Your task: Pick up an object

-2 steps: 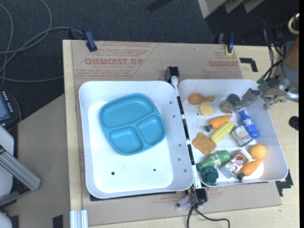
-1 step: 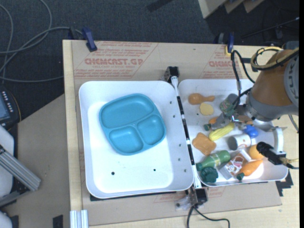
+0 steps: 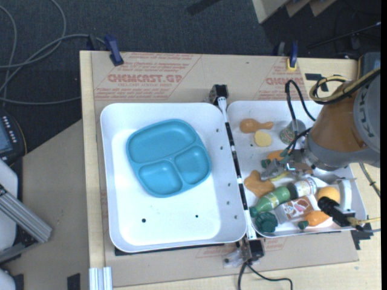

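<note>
Dark carpet and loose cables surround my bench (image 3: 151,71), where two white bins sit side by side. The left bin (image 3: 121,222) holds a blue divided plate (image 3: 168,157). My arm (image 3: 341,128) reaches into the right bin (image 3: 242,110), the tool (image 3: 283,165) down among a clutter of toys near a green bottle (image 3: 275,198) and an orange piece (image 3: 259,183). I cannot tell the tool's state.

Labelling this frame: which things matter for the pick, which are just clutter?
In play:
gripper, low in the right bin
green bottle
orange toy
yellow disc
orange piece
yellow ball

Lying about:
blue tray in the left bin
blue clamps
cables
</note>
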`<state>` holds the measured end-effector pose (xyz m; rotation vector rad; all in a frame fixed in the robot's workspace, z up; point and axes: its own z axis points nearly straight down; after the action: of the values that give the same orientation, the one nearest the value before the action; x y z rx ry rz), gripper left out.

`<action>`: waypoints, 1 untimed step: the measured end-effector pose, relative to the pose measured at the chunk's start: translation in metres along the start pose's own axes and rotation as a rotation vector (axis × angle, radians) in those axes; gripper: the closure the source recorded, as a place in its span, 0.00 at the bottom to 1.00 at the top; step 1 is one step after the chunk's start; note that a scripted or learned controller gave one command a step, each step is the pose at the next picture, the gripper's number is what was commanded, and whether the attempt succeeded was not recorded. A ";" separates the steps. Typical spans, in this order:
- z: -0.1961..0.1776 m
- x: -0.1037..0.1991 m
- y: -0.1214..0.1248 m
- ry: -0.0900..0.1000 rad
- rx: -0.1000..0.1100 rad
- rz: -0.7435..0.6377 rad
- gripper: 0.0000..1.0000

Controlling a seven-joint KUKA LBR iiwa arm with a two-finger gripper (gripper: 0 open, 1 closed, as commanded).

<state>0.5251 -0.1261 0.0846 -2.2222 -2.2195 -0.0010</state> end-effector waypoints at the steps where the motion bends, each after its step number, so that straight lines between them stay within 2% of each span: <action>1: -0.001 0.028 -0.008 -0.002 -0.004 -0.003 0.00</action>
<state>0.5173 -0.0984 0.0860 -2.2219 -2.2257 -0.0036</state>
